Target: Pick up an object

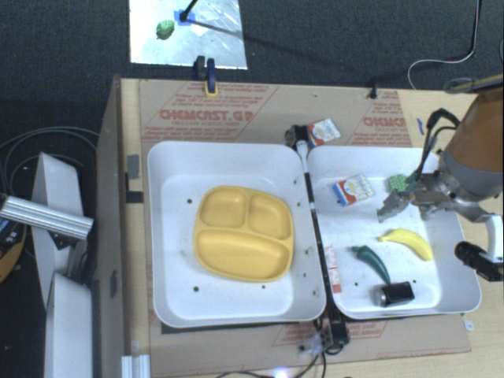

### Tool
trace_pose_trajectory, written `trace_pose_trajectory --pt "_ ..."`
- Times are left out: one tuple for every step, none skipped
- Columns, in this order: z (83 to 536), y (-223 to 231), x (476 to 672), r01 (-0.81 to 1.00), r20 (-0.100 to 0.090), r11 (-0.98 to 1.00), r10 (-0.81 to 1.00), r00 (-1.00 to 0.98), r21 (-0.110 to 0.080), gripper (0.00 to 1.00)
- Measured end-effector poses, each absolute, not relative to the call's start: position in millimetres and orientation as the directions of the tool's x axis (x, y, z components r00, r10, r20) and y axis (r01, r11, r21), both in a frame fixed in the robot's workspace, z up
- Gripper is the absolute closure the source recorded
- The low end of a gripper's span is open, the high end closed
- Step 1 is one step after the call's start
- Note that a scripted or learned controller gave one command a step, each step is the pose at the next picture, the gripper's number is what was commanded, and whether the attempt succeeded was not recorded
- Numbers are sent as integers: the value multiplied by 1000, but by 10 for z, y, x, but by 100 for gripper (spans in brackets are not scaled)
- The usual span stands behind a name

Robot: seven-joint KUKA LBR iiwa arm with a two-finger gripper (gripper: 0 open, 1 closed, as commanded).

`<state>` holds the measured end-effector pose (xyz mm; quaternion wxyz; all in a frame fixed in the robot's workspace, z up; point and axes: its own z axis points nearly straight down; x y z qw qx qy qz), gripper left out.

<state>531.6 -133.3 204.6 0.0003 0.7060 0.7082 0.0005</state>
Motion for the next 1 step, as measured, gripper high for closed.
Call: trace_pose_trajectory --pt "952 -1023 4861 1000 1 1 1000 -1 -1 0"
